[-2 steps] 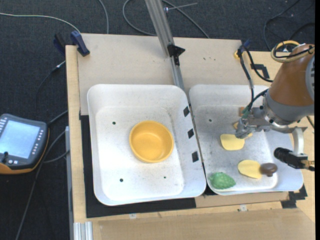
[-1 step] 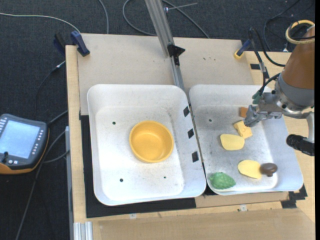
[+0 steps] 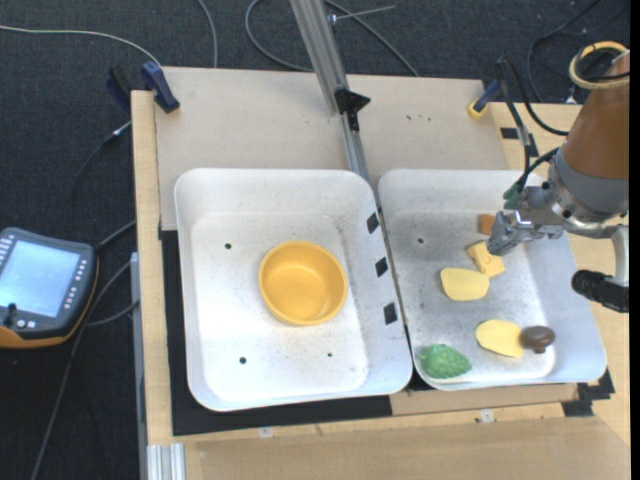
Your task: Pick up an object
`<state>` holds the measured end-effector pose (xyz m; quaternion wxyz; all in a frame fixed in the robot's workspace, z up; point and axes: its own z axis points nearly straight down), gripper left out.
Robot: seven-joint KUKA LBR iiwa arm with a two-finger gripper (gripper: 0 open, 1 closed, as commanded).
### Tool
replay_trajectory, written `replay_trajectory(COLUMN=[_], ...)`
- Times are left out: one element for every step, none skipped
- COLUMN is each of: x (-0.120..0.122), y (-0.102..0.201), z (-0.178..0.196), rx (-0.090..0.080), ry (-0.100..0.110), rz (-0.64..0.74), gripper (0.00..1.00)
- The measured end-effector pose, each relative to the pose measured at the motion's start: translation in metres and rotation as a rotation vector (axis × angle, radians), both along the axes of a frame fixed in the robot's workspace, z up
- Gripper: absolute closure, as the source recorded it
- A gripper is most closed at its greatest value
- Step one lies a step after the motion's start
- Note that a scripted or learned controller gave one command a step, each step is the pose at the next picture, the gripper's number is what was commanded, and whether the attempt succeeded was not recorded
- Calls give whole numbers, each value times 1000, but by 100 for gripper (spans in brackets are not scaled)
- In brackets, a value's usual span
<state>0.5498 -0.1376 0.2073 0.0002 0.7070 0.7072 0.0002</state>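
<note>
My gripper (image 3: 503, 236) hangs low over the upper middle of the right bin (image 3: 420, 203), directly above a small yellow wedge (image 3: 488, 260) and close to touching it. A small orange block (image 3: 485, 224) lies just left of the gripper. Lower in the same bin are a rounded yellow piece (image 3: 465, 284), a second yellow piece (image 3: 498, 337) with a brown object (image 3: 538, 338) against its right side, and a green lump (image 3: 443, 360) at the front left corner.
The left bin (image 3: 200, 218) holds a yellow bowl (image 3: 303, 282). A metal pole (image 3: 325, 43) slants over the back of the bench between the bins. Blue clamps (image 3: 158, 84) sit at the back corners. A teach pendant (image 3: 40, 283) lies off the bench, far left.
</note>
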Motion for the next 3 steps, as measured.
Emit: replay_trajectory(x=[-13, -16, -16], y=[53, 100, 157], z=[11, 6, 4], rx=[1, 1, 1], ry=[-1, 1, 1], rz=[4, 4, 5], gripper=[100, 100, 100])
